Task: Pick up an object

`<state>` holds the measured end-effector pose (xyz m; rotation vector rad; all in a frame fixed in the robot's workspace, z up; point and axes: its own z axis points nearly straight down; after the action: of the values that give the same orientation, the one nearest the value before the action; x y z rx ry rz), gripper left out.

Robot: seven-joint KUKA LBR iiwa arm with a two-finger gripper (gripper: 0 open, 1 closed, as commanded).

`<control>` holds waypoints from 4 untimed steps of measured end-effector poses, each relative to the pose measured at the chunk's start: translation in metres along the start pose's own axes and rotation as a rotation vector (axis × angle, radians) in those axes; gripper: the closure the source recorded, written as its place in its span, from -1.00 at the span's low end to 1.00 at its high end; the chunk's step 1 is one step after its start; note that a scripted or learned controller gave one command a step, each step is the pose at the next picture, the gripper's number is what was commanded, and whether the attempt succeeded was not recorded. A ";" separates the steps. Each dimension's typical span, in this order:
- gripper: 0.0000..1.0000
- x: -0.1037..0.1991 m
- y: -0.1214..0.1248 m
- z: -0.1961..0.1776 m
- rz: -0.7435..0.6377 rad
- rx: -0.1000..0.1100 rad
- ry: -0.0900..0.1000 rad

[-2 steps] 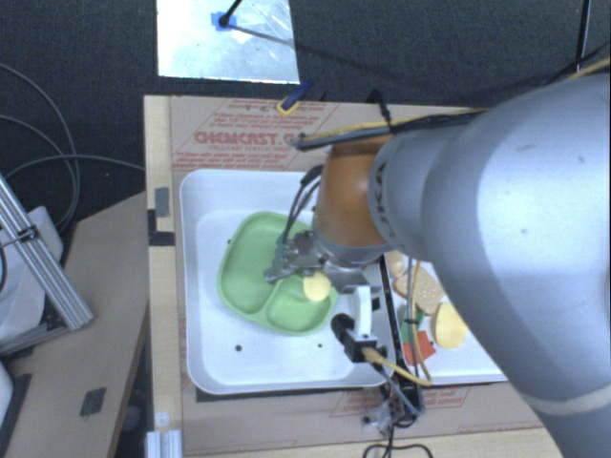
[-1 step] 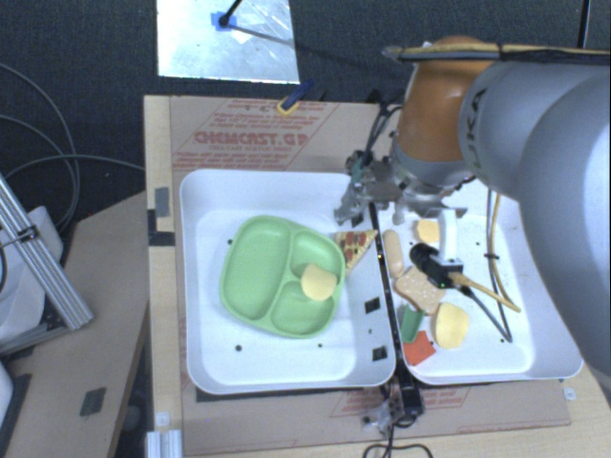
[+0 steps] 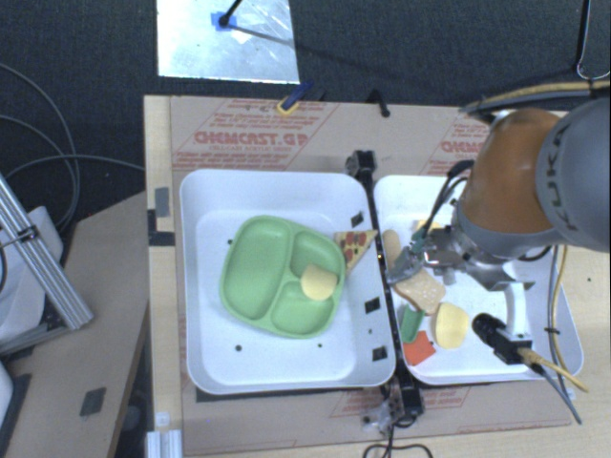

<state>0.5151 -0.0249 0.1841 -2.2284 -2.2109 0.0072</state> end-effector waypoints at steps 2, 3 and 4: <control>1.00 0.082 -0.028 -0.012 -0.011 -0.009 0.003; 1.00 0.082 -0.026 -0.022 -0.013 -0.012 0.004; 1.00 0.130 -0.030 0.001 -0.016 -0.003 0.003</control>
<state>0.4858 0.1054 0.1828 -2.2110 -2.2279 0.0005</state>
